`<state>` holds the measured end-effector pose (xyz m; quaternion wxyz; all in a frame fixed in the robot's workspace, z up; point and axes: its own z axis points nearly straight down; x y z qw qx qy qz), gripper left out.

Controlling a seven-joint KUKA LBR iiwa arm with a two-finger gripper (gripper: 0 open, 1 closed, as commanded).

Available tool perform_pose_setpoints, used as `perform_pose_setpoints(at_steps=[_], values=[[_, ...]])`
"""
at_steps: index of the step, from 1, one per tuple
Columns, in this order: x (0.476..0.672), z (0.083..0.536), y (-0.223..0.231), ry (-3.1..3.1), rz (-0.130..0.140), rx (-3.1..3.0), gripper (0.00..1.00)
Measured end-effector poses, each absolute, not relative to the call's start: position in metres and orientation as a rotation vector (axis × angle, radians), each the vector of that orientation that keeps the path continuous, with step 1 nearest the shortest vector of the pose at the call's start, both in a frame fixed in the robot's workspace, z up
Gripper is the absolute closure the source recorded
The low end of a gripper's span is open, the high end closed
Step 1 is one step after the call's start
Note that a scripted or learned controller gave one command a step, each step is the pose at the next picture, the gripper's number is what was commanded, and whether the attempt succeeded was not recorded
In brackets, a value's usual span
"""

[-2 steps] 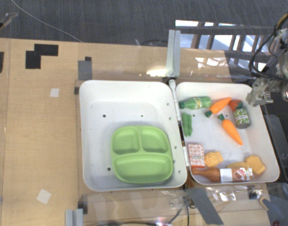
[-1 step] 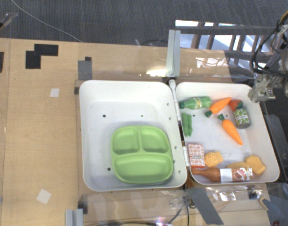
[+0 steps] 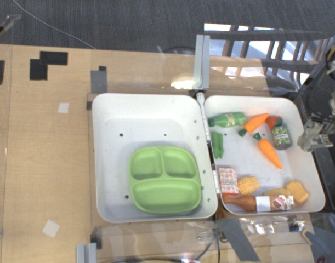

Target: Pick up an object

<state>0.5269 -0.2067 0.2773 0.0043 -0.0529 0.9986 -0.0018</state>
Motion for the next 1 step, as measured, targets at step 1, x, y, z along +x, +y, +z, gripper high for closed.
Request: perform_pose_setpoints(at_steps=[1], values=[[0.5303, 0.2909, -0.2053, 3.116, -0.01, -0.169, 1.0]])
